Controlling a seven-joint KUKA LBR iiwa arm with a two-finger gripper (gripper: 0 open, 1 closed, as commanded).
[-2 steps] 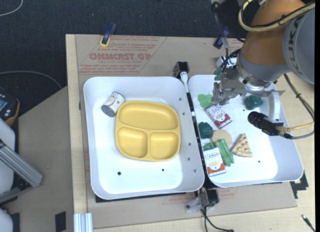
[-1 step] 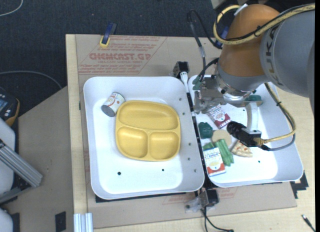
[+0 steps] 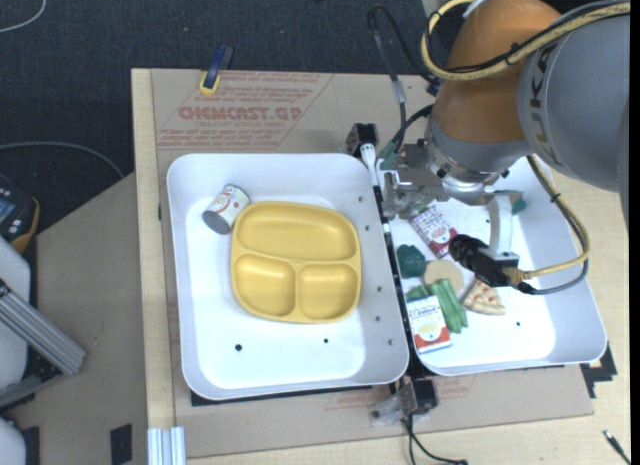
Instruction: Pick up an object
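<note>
You're looking down at a slant from one fixed overhead camera, both bins (image 3: 190,283) in frame.

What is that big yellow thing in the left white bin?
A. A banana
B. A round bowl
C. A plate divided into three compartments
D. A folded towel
C: the yellow plate lying in the left bin has ridges splitting it into one wide section and two smaller ones.
</note>
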